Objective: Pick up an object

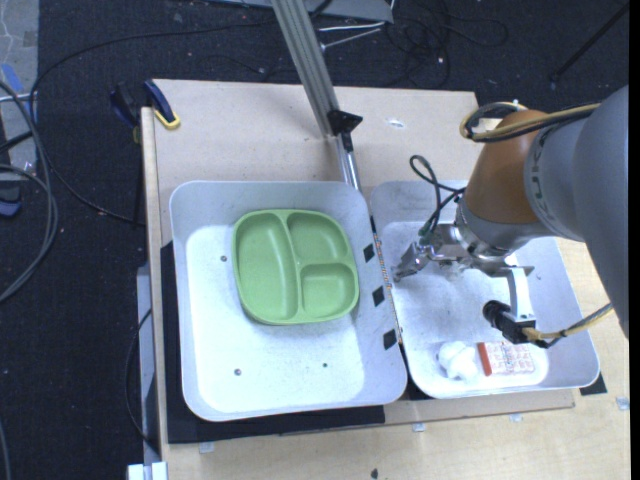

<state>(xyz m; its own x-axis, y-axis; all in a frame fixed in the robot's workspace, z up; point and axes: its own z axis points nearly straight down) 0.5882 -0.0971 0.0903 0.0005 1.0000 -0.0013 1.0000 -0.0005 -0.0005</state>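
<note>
Beside the gripper (412,261) — a green divided plate (296,266) in the left bin (200,368).

Bare floor around green tray (296,266).

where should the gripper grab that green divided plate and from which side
Grip the green plate by its raised outer rim, coming straight down from above. It lies flat in the left bin, so only the rim or the inner dividers give the fingers an edge. The right-hand rim, nearest the gripper, looks easiest, though a shallow rim may slip.
</note>
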